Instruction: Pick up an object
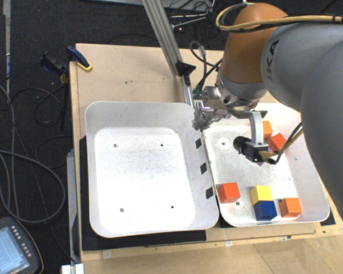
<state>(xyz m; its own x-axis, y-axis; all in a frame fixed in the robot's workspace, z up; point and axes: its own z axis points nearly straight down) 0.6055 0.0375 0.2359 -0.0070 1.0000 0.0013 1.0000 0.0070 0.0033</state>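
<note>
Arm (308, 56): smooth, rounded grey casing with dark lettering, only partly legible, near its lower end. Orange band (248, 39): glossy and dome-shaped, set above a silver metal wrist ring (234, 99). Gripper (201, 119): compact bare grey metal, with thin dark wires beside it.

The wooden bench (131, 67) bears two white bins (92, 153).

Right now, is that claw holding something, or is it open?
Gripper: cannot be told. It sits at the rim of the right-hand white bin, and no block is seen in it.
</note>
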